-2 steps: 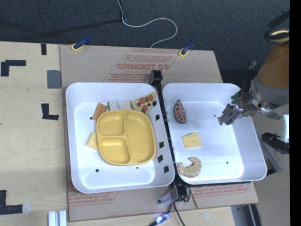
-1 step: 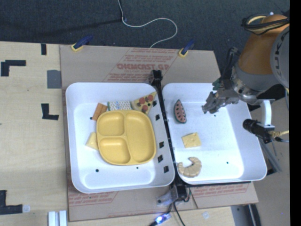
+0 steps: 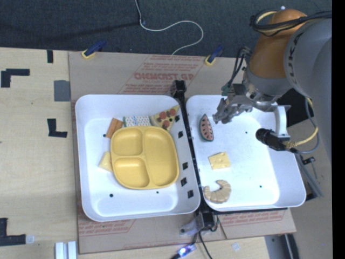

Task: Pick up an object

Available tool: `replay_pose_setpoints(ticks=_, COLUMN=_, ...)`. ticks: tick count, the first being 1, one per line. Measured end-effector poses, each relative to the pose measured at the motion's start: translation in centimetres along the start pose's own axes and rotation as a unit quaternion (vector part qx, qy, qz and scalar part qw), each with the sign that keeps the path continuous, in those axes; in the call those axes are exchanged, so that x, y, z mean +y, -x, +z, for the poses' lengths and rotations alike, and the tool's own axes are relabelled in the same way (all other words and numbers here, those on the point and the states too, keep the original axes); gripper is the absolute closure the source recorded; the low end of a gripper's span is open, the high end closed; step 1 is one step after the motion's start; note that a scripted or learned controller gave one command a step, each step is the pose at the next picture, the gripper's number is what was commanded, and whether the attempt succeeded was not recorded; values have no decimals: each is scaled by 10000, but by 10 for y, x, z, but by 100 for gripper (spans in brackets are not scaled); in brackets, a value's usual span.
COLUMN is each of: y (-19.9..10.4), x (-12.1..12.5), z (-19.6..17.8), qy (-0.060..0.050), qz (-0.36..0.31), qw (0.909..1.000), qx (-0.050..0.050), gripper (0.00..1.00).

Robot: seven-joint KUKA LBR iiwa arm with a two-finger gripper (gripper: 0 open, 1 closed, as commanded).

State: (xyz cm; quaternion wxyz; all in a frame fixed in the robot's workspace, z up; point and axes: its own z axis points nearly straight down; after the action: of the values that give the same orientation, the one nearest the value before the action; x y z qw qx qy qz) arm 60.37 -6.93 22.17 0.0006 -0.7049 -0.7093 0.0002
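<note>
The right bin holds a watermelon slice near its left wall, a yellow cheese square in the middle and a tan croissant at the front left. My gripper hangs over the bin's back left part, just right of the watermelon slice. Nothing shows between its fingers. The grey arm with its orange band reaches in from the upper right.
The left bin holds a yellow divided plate lying over several flat toy foods, including a pizza slice and an orange piece. A black divider with clips runs between the bins. A white cable lies on the dark floor behind.
</note>
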Motion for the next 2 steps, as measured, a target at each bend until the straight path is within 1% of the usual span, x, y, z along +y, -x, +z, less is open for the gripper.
replay_pose_setpoints(ticks=1, y=-28, x=33, z=6, qy=7, qz=11, qw=10000, qx=-2, gripper=100)
replay_pose_setpoints(ticks=2, y=-28, x=29, z=1, qy=0, qz=28, qw=10000, qx=-10, gripper=100)
